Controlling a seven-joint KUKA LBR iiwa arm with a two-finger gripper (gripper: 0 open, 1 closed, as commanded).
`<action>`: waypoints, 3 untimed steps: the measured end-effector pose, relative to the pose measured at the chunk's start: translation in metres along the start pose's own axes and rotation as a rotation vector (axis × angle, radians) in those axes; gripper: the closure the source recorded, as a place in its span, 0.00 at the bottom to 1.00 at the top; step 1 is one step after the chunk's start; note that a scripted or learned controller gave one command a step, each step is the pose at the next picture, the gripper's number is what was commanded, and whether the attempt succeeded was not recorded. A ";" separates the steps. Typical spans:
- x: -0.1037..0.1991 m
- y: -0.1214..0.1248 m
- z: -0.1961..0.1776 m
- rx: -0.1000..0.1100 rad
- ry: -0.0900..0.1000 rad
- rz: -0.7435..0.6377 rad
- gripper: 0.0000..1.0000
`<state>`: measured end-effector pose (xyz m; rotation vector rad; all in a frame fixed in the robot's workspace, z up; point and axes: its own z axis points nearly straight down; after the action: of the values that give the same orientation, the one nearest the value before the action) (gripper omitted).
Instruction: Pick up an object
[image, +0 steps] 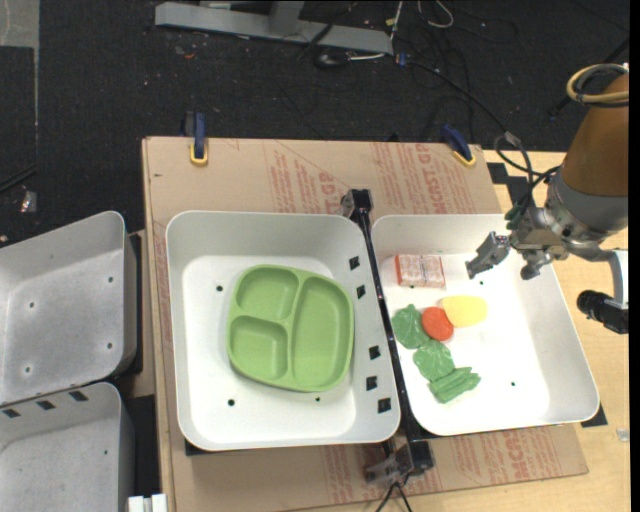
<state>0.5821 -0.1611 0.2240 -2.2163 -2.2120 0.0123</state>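
In the right bin (560, 395) lie a small pink-and-white packet (419, 270), a yellow lemon-shaped piece (465, 311), a small red-orange ball (437, 323) and green leafy pieces (438, 360). The yellow and red pieces touch each other, and the red one rests against the green ones. My gripper (511, 257) hangs over the upper right part of this bin, to the right of the packet and above the yellow piece. Its two dark fingers stand apart with nothing between them.
The left bin (190, 300) holds a green divided plate (292, 327). A black divider (375, 300) runs between the bins. Two spare white bins (60, 300) lie at the far left. Cables and clamps sit beyond the board's far edge.
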 end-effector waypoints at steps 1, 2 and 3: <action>0.001 0.003 -0.008 -0.013 -0.002 -0.003 0.00; 0.001 -0.004 0.038 -0.009 -0.001 -0.001 0.00; 0.000 -0.013 0.087 -0.008 -0.001 0.000 0.00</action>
<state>0.5679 -0.1611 0.1377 -2.2208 -2.2161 0.0049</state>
